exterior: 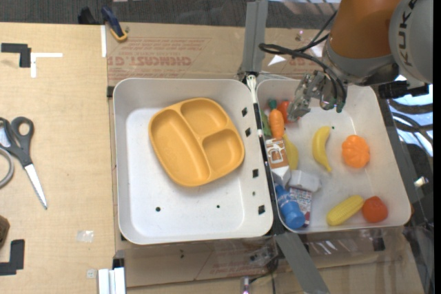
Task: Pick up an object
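1. The gripper hung over the upper left part of the right bin, just beside the carrot; whether it was spread or pressed together could not be told, and nothing showed clamped in it.
2. One carrot, orange with a green top, lay along the bin's left wall, just below and left of the gripper.
3. One yellow banana lay near the bin's middle, apart from the gripper.
4. Two round orange-red pieces were there: an orange pumpkin-like fruit right of the banana, and a redder tomato-like one in the lower right corner.
5. One yellow corn cob lay tilted just beside the red piece.
6. One blue bottle lay at the lower left, with one small white box above it and one brown-labelled packet along the left wall.
7. The left bin held one yellow divided plate with three compartments.
8. The grey arm with its orange band reached in from the upper right.
9. One pair of scissors lay on the bench, well apart on the left.
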`<control>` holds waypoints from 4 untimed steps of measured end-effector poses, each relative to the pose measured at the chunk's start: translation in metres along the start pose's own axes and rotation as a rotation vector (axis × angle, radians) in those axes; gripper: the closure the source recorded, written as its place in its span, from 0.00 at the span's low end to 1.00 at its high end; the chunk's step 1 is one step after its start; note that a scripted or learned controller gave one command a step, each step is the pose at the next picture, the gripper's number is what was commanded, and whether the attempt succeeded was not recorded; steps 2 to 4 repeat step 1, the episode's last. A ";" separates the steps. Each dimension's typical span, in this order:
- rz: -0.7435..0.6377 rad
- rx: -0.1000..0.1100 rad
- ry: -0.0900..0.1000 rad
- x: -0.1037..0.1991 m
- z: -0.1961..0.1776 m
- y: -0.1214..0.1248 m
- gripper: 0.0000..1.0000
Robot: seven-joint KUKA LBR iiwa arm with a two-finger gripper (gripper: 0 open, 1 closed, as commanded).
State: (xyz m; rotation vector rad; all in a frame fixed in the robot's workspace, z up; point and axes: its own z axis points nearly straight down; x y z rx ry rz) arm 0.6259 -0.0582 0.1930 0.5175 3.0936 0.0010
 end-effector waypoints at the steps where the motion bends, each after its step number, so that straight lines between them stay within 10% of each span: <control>1: 0.074 0.001 0.004 0.086 0.001 0.076 1.00; 4: 0.074 0.001 0.004 0.086 0.001 0.076 1.00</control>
